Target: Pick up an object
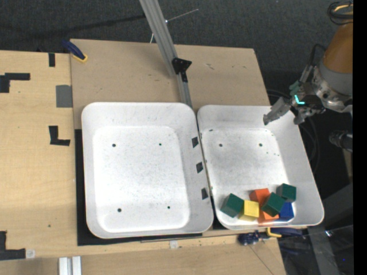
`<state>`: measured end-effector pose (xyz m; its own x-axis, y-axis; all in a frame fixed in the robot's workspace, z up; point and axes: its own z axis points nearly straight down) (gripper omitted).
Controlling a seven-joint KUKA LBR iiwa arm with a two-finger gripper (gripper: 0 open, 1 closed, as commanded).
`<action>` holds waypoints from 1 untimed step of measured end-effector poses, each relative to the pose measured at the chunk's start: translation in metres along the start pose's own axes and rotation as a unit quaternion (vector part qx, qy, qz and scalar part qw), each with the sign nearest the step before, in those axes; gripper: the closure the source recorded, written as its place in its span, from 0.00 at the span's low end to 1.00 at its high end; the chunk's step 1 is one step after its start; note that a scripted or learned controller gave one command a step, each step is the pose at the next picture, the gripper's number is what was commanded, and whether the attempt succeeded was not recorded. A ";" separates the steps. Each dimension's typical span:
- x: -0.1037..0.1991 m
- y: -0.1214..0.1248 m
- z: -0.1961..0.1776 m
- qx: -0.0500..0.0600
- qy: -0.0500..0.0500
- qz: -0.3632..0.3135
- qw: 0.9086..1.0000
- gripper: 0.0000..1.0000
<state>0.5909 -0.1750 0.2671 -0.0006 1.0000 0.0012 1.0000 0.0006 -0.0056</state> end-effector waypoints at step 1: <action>0.000 0.001 -0.003 -0.002 -0.001 -0.001 1.000 0.00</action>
<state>0.5917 -0.1749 0.2700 -0.0019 1.0000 0.0001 1.0000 0.0019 -0.0012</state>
